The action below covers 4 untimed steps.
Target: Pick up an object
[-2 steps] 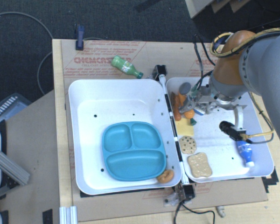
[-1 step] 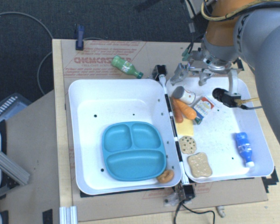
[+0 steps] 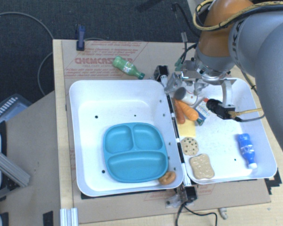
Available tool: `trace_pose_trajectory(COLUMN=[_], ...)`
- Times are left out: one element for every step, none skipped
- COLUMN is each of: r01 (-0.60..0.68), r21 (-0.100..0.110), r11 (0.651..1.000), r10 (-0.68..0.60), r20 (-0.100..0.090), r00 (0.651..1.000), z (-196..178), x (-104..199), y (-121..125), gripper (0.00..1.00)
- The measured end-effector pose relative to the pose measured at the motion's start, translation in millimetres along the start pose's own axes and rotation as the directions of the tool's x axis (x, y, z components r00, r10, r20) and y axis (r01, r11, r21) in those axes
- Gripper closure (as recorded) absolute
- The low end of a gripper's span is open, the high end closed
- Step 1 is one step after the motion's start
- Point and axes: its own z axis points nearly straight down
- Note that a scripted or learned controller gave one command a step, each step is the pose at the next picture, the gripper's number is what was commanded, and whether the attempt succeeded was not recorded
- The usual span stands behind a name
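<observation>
End effector: the end effector (image 3: 186,89) hangs low over the far-left corner of the right bin (image 3: 221,135), under the arm's orange band. Its tip is lost in the clutter there, so I cannot tell whether it is open or closed.

Nearest candidate: the carrot (image 3: 186,111) lies flat on the bin floor along the left wall, just in front of the end effector. It may be touched at its far end, but the view is too crowded to be sure.

Other things in the right bin: a yellow slice (image 3: 188,130), a cookie (image 3: 190,146) and a piece of toast (image 3: 201,166) run in a line toward the near edge. A blue bottle (image 3: 245,149) lies well apart near the right wall.

Left bin: the left bin (image 3: 85,126) holds a blue divided plate (image 3: 134,152), with a small brown pastry (image 3: 168,177) just beside its near-right corner.

Outside the bins: a green bottle (image 3: 127,66) lies on the surface (image 3: 62,126) behind the left bin.

Done so far: the arm is placed over the cluster. Nothing is seen lifted, and every object rests on a bin floor or on the surface.

Left to do: by my judgement, nearly all of it remains: securing a grasp, most likely on the carrot, and raising it clear of the bin.

Risk: the carrot sits tight against the wall, which leaves little room on that side.
</observation>
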Motion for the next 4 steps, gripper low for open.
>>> trace_pose_trajectory(r01=[-0.001, 0.0, 0.0, 0.0], r21=[0.0, -0.012, -0.013, -0.002], r11=[1.0, 1.0, 1.0, 1.0], r10=[0.001, 0.0, 0.0, 0.0], r20=[0.001, 0.003, 0.004, 0.0], r00=[1.0, 1.0, 1.0, 1.0], z=[0, 96, 86, -1], x=[-8, -89, -88, -35], y=[-13, 29, 30, -37], gripper=[0.0, 0.0, 1.0, 1.0])
